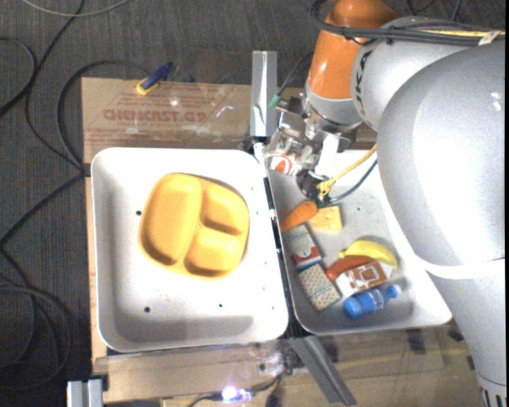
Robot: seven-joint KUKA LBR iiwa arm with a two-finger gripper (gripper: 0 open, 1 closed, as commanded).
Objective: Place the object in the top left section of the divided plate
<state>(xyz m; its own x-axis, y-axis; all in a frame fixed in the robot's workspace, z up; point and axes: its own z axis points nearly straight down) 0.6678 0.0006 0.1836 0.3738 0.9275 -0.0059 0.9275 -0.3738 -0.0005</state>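
Note:
A yellow divided plate (pixel 195 224) lies in the left white bin (pixel 119 312), with one long section on its left and two smaller ones on its right. My gripper (pixel 299 155) hangs over the far left corner of the right bin (pixel 424 312), just right of the wall between the bins. A small red and white thing (pixel 279 163) shows right at the gripper's left side; whether it is held is unclear. An orange carrot (pixel 299 214) and a pale cheese wedge (pixel 327 219) lie just below the gripper.
The right bin also holds a banana (pixel 369 251), a red and white carton (pixel 360 274), a blue bottle (pixel 371 301) and two small boxes (pixel 310 265). The big grey arm covers the bin's right side. Cardboard (pixel 170 113) lies behind the left bin.

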